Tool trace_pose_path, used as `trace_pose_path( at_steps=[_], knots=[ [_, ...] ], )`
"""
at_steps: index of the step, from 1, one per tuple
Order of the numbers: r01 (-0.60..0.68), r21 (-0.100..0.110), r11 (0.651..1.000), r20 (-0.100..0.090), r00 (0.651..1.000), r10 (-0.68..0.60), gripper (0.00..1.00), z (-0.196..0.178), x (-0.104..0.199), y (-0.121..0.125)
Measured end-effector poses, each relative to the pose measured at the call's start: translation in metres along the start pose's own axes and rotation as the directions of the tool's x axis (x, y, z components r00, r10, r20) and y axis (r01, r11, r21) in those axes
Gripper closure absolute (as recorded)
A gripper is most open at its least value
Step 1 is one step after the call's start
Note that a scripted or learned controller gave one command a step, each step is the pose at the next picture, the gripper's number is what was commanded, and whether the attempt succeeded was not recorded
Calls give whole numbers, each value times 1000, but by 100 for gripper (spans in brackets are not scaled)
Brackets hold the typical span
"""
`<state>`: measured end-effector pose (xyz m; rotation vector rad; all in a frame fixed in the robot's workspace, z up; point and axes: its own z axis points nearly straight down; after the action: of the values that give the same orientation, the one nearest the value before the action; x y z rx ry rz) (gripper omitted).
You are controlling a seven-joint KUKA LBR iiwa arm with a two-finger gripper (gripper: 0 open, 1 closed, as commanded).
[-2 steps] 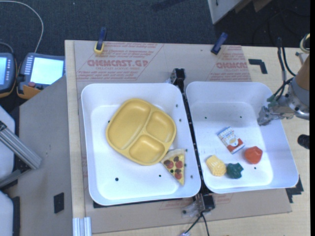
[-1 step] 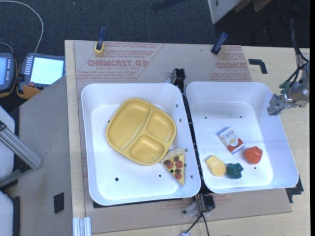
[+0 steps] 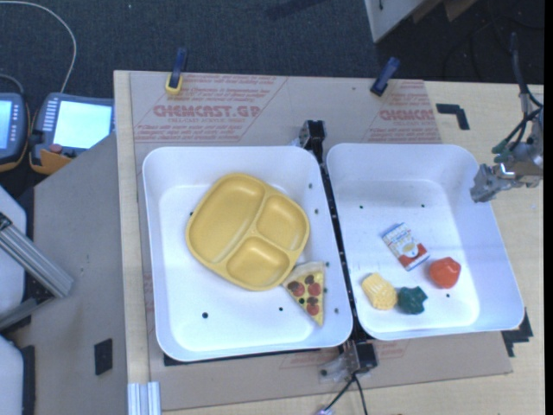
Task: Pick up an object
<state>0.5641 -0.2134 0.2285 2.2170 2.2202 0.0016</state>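
Grey metal gripper [image 3: 486,186] sits at the far right edge of the right bin [image 3: 432,158], over its right rim, with cabling and the wrist parts trailing off to the right. Finger spacing cannot be read at this angle; nothing is visible between them. The arm itself is mostly cut off by the frame, reaching in low from the right.

Right bin contents, all clustered in its near half: a small white carton [image 3: 404,245] with blue and red print lying flat near the middle; a red-orange tomato [image 3: 445,271] just to its right and nearer; a yellow corn piece [image 3: 378,291] at the near left; a dark green vegetable piece [image 3: 412,299] touching or just beside the corn. All four lie well apart from the gripper.

Left bin [image 3: 164,232]: a yellow divided plate [image 3: 248,230] with three compartments, set at an angle; a pizza slice [image 3: 309,290] touching the plate's near right edge.

Both bins rest side by side on the table [image 3: 138,119], which is covered with printed cardboard.
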Motion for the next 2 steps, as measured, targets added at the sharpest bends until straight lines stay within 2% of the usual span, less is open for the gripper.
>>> trace_pose_path(
  at_steps=[2],
  knots=[
    [5,4,1000,-5,1000,-5,100,-18,106,-10]
  ],
)
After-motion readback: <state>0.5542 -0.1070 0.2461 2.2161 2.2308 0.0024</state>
